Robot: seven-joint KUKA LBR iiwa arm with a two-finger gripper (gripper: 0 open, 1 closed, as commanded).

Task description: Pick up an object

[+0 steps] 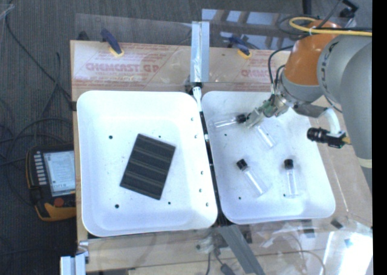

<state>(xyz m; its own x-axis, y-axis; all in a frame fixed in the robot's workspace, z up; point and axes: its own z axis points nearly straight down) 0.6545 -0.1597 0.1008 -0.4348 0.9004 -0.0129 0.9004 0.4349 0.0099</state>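
In the right bin [314,204] lie several clear vials with black caps. One vial [225,122] rests near the bin's far edge, its cap pointing right toward my gripper [261,116], which hangs low just beside it. A second vial [265,137] lies right below the gripper. Two more vials [250,178] [291,181] sit nearer the front of that bin. A black ribbed rectangular pad [148,165] lies flat in the left bin [87,147]. Nothing shows as lifted off the bin floor.
The grey arm with its orange band [305,62] comes in from the upper right over the right bin's far corner. A black fitting [323,136] juts in at that bin's right rim. A metal post [198,56] stands behind the divide between bins. A handheld pendant [51,177] lies left of the bench.
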